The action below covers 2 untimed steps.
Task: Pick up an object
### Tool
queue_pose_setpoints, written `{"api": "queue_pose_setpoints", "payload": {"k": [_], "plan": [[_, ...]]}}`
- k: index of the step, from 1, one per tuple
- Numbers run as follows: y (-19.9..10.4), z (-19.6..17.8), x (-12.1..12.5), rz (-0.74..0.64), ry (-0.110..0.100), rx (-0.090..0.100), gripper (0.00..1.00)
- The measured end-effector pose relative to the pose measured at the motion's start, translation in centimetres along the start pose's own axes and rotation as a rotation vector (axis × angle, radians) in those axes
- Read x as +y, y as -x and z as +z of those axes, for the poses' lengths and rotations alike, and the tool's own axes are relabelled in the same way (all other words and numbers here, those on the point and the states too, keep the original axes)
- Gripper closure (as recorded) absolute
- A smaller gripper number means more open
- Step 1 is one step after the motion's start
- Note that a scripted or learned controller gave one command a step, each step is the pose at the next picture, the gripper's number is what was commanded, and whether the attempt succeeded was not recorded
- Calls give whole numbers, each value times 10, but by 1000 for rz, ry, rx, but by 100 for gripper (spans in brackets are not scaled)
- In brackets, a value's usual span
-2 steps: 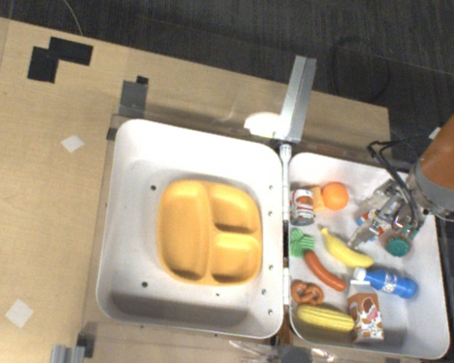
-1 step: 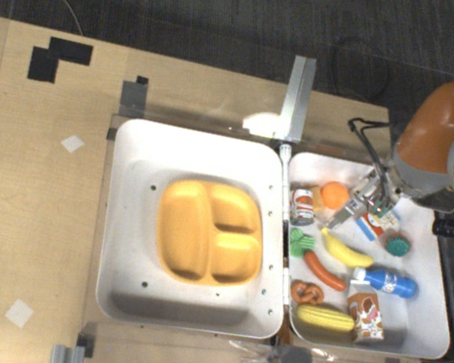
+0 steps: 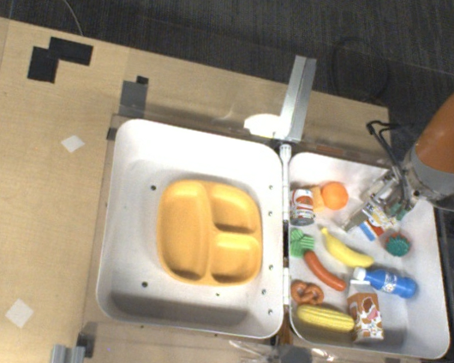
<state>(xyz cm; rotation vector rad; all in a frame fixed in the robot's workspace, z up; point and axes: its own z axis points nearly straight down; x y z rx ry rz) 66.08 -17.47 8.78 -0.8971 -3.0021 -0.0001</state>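
i'm looking down on two white bins. the left bin (image 3: 115, 226) has one yellow divided tray (image 3: 208, 229) in it, well off to the left of the gripper (image 3: 382, 205). the gripper hangs over the upper part of the right bin (image 3: 438, 318), and i cannot tell whether it is gripping anything; there is a small blue and white item (image 3: 368, 231) right under it, touching or nearly so, too blurred for me to name.

counting the right bin's lot: one orange ball (image 3: 334, 194) just left of the gripper, one small can (image 3: 303, 207) with a red and white label further left, one teal round thing (image 3: 397, 244) just below and to the right, one banana (image 3: 345, 251) below, one blue bottle (image 3: 389, 283) with a white cap end below that, one red sausage shape (image 3: 326, 272), one green toy (image 3: 301, 241) by the divider, one pretzel (image 3: 306, 293), one corn cob (image 3: 325, 319) along the bottom edge, one brown and white carton (image 3: 367, 316) beside it.

labels: the can and carton carry print, but i can't read a word of it from here.
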Motion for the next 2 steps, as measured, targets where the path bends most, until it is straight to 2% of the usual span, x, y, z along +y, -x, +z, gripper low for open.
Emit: {"api": "queue_pose_setpoints", "payload": {"k": [1, 2], "plan": [[-17, 0, 24, 242, -4, -14, 0], [-20, -1, 18, -326, 4, -20, 0]]}}
